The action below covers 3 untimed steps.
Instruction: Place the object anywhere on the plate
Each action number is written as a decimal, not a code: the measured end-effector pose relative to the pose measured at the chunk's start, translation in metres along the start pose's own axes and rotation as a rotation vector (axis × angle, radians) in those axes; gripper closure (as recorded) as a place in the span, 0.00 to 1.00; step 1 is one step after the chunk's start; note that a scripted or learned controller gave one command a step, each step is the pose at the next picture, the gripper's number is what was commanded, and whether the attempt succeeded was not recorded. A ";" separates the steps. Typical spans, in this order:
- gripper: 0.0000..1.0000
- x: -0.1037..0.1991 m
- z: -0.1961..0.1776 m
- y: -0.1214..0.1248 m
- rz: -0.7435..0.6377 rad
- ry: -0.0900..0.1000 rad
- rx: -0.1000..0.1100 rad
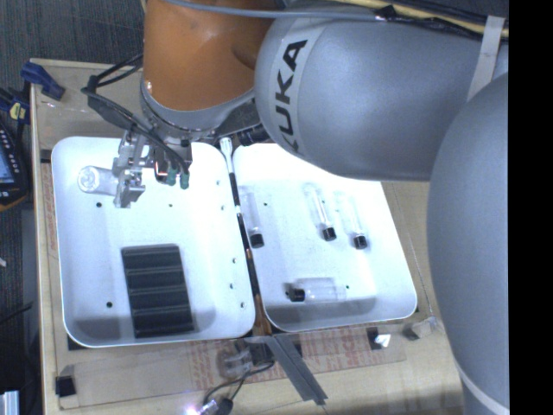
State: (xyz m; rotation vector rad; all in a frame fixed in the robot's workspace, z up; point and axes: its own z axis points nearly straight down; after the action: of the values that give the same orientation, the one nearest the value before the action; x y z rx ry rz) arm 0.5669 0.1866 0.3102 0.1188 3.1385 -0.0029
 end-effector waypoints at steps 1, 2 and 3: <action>1.00 0.062 0.038 -0.085 0.210 0.004 0.001; 1.00 0.027 0.160 0.011 0.425 0.005 0.002; 1.00 0.025 0.092 0.018 1.046 0.004 0.002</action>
State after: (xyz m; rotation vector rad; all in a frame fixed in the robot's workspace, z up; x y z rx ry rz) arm 0.5430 0.2065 0.2181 1.6717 2.6628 -0.0044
